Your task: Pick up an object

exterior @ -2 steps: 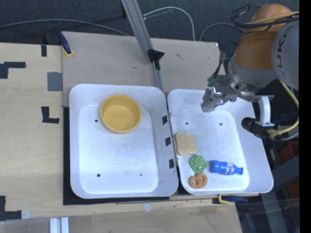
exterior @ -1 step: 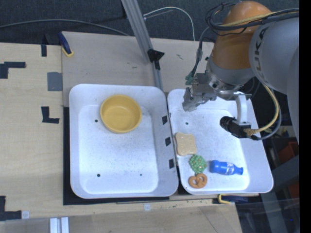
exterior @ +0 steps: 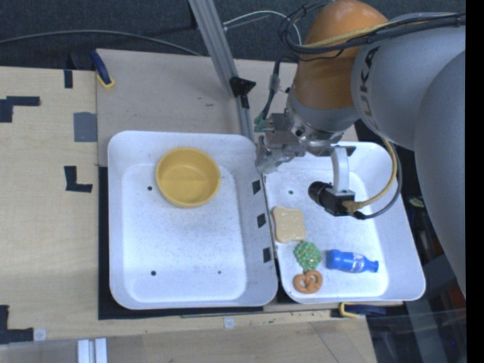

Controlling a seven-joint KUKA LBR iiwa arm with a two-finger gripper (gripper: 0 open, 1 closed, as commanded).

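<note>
My gripper [exterior: 274,153] hangs over the top left corner of the right bin [exterior: 402,267], close to the wall between the two bins. Below it along the bin's left side lie a tan square slice [exterior: 288,224], a green knobbly object [exterior: 307,254] and a brown pretzel [exterior: 308,281]. A blue bottle [exterior: 350,262] lies on its side to the right of the green object. In the left bin [exterior: 115,210] a yellow bowl [exterior: 187,176] sits upright near the top. I see nothing held under the gripper.
The grey arm with its orange band [exterior: 340,29] covers the upper part of the right bin. A black fitting with a yellow cable [exterior: 331,197] hangs over the bin's middle. A slanted metal pole [exterior: 219,51] rises behind the bins.
</note>
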